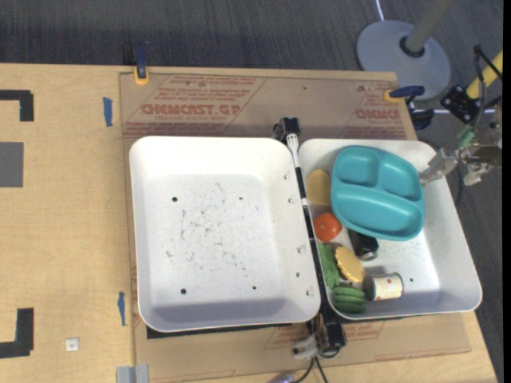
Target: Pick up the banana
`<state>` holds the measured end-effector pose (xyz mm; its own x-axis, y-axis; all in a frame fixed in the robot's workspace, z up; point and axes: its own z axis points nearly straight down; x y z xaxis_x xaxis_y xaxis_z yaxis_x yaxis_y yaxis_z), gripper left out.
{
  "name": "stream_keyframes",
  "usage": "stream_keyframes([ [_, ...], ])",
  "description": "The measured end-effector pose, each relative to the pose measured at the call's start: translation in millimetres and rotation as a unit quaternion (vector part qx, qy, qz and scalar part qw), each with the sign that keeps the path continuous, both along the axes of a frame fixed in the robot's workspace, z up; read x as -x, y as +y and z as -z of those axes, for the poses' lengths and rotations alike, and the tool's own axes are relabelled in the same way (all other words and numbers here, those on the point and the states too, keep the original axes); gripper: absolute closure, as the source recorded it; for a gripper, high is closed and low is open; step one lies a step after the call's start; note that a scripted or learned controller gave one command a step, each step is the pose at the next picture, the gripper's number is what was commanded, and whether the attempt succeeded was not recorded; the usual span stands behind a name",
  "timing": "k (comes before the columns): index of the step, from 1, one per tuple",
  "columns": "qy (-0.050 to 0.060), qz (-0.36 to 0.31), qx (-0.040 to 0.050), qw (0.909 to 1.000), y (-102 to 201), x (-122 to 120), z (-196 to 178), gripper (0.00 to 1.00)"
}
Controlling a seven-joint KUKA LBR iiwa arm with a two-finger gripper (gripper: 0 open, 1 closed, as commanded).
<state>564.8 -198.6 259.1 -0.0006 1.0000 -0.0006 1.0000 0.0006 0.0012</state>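
Observation:
The banana is a pale yellow shape in the right bin, close to the bin's left wall near the back. Its right side is tucked under a teal divided plate that lies tilted over the bin's back half. Only the banana's left part shows.
In front of the banana lie a red tomato, a black item, a yellow-brown toy, green pieces and a small white can. The left bin stands alongside. Metal hardware and cables sit at the right edge.

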Motion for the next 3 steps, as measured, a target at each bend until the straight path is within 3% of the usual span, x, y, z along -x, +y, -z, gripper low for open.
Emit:
stream_keyframes([
  [1, 0.002, -0.075, -0.0058, 0.9972, -11.1, 19.3, 165.5, 0.0],
  [2, -0.006, -0.042, 0.0041, 0.9991, 66.0, 82.3, 170.7, 0.0],
  [3, -0.016, -0.11, 0.0164, 0.9937, 88.9, 78.0, 166.1, 0.0],
])
